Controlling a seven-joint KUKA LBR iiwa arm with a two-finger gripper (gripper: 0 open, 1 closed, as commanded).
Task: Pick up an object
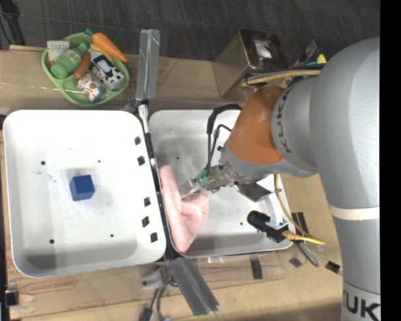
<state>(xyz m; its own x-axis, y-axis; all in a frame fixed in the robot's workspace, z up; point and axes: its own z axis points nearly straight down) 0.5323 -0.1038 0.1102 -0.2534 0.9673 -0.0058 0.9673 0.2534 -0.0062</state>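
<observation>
Your gripper (199,184) is reaching down at the pink cloth (182,214) bunched along the right bin's (187,122) left wall; I cannot tell the claw's state.

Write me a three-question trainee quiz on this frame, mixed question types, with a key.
1. True or false: the blue cube lies in the left bin.
2. Which thing lies closest to the gripper? A) the green bowl B) the pink cloth C) the blue cube
3. Fill in: the pink cloth lies against the ____ wall of the right bin.

Key
1. True.
2. B: the gripper sits right at the cloth's upper edge; whether it grips the cloth cannot be told.
3. Left, beside the divider between the bins.
</observation>
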